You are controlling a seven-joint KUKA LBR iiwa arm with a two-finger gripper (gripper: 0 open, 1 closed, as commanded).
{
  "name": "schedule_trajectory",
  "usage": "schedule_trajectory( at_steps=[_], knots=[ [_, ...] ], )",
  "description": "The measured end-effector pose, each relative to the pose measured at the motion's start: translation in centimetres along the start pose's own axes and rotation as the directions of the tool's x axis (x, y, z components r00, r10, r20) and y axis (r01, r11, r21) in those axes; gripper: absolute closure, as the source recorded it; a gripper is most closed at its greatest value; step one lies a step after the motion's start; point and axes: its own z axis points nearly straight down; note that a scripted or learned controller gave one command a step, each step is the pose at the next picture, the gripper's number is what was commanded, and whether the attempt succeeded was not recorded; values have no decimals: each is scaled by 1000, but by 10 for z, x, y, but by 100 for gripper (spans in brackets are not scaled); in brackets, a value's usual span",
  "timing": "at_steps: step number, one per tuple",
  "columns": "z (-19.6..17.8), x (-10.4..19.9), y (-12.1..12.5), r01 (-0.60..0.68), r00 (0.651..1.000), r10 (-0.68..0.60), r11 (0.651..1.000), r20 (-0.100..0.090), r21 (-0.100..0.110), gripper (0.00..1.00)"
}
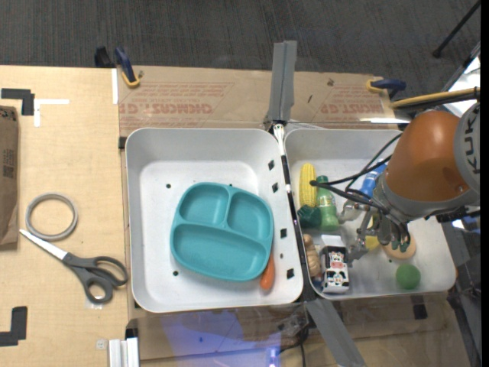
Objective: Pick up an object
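My gripper (376, 234) hangs low inside the right bin (428, 283), below the orange wrist band. Its fingers point down among the objects there, and the wrist hides how they stand. Just left of it lie a yellow corn cob (307, 184) and a green bottle (323, 209). A small black and white box (335, 269) rests at the bin's front left. At the front right, beyond the gripper, sits a green ball (407, 276). A blue item (369, 185) peeks out behind the arm. A yellow piece (372, 242) shows right under the gripper.
The left bin (145, 174) holds a teal divided plate (222, 232) with an orange carrot (267, 275) at its front right edge. Scissors (82, 267) and a tape roll (51, 215) lie on the bench to the left. A brown item (312, 255) lies by the divider.
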Motion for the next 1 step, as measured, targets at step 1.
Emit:
schedule_trajectory(
  at_steps=[1],
  knots=[
    [-12,-77,14,-49,999,49,999,3,0,0]
  ],
)
